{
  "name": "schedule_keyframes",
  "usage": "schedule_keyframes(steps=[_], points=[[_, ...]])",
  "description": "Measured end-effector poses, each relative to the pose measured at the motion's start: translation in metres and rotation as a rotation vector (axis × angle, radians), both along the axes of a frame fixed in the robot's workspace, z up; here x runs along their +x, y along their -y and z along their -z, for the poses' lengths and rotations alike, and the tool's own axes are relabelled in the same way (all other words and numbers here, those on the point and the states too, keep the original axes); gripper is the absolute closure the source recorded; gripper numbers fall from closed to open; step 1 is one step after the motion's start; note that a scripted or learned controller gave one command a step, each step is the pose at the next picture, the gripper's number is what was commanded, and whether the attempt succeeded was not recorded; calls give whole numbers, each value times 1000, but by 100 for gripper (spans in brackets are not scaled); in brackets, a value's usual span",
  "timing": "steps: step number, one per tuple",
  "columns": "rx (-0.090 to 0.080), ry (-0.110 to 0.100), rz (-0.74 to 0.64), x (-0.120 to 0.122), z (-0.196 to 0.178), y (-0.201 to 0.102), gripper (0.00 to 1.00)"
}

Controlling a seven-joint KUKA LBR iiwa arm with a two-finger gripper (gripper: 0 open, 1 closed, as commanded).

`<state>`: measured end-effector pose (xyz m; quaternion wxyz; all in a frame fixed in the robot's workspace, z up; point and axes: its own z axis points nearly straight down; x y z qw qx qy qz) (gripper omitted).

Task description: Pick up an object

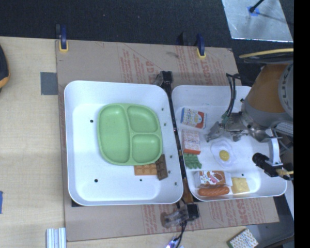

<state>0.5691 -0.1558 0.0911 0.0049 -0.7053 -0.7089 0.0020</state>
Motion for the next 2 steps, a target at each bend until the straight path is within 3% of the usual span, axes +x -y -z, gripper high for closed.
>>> schedule_keyframes(steps=[1,2], points=[[-8,12,3,39,-2,59,0],[-3,2,4,-51,-38,57,0]])
